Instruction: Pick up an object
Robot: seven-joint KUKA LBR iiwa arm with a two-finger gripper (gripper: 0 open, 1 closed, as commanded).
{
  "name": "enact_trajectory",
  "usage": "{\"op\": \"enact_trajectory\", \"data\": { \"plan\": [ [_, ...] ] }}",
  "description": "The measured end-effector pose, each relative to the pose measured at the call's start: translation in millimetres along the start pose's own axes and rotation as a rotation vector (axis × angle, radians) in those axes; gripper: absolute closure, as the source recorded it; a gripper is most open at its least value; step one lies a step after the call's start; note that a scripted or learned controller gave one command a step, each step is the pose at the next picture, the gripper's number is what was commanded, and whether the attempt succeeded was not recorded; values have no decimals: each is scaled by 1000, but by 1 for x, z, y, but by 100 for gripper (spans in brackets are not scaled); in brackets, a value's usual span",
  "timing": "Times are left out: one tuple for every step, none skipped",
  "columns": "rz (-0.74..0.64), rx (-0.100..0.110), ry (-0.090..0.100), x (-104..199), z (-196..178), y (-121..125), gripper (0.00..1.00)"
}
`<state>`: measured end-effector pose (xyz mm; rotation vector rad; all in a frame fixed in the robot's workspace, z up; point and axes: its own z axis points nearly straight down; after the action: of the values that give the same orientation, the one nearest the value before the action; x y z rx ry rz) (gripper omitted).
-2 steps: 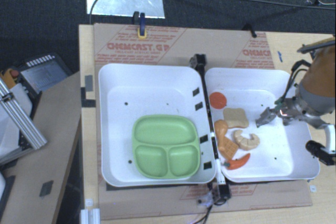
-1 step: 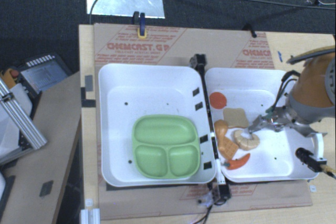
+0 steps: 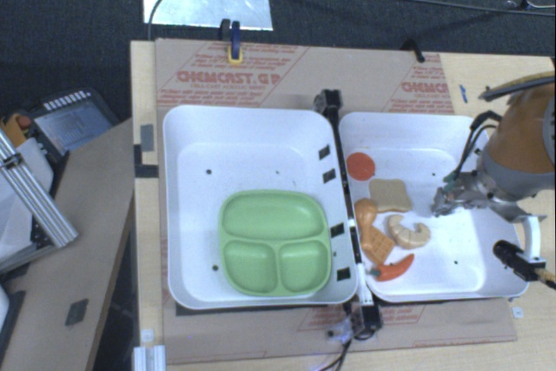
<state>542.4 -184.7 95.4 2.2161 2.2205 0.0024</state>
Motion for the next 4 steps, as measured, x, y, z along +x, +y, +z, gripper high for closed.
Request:
{"op": "enact_trajectory", "data": {
  "plan": [
    [-2,-2,0,6,-62,-1,100],
    [-1,-3,0,2,-112,-8,100],
    [-3,-3,0,0,-156,-6,100],
    [-4,-3,0,-1,-205,-4,100]
  ]
}}
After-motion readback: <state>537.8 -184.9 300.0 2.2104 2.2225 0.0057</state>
